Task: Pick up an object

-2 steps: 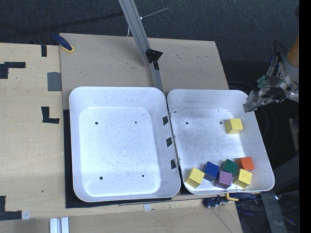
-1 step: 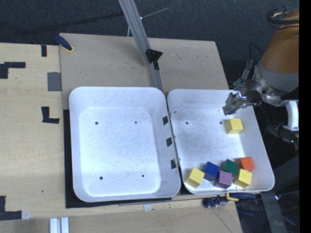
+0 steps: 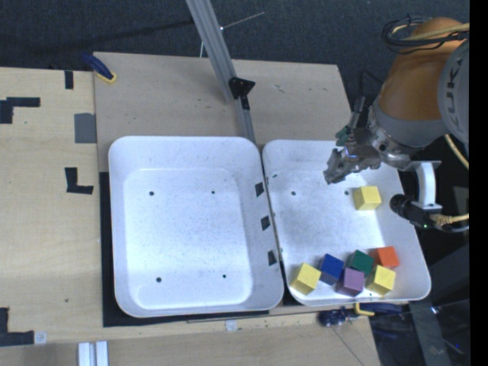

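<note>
My gripper (image 3: pixel 336 172) hangs over the upper part of the right bin (image 3: pixel 305 227), pointing down and to the left, with nothing visible between its fingers. A yellow cube (image 3: pixel 367 197) lies just to its lower right, apart from it. Along the bin's near edge sits a cluster of cubes: yellow (image 3: pixel 306 277), blue (image 3: pixel 332 268), purple (image 3: pixel 353 280), green (image 3: pixel 361 262), orange (image 3: pixel 387 257) and another yellow (image 3: pixel 383 279).
The left bin (image 3: pixel 187 223) sits beside the right one. A slanted metal pole (image 3: pixel 217 40) crosses above the bins' top edge. A cable and connector (image 3: pixel 415 208) hang off the arm at the right bin's right rim.
</note>
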Robot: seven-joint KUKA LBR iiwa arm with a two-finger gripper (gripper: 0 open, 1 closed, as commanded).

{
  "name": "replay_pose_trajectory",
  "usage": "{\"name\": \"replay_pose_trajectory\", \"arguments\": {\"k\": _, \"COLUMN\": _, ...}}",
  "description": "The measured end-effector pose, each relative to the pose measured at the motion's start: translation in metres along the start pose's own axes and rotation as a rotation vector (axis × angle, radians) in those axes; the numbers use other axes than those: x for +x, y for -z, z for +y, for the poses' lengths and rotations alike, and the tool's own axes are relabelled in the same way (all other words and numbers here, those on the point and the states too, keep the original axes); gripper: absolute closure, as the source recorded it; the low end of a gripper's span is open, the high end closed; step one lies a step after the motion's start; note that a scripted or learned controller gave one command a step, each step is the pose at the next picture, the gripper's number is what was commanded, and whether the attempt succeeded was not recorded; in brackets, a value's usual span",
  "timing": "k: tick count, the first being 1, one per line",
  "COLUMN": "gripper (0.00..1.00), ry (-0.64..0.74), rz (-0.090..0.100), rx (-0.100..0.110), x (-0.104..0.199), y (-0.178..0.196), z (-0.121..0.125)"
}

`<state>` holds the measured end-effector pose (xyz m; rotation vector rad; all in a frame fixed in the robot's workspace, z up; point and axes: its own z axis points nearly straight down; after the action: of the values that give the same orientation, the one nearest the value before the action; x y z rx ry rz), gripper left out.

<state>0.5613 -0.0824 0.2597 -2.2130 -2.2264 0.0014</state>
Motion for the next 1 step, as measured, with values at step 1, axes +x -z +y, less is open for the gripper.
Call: {"name": "replay_pose_trajectory", "arguments": {"k": 1, "gripper": 1.00, "ry": 0.000, "rz": 0.000, "rx": 0.001, "x": 0.0495, "y": -0.0150, "z": -0.0080}}
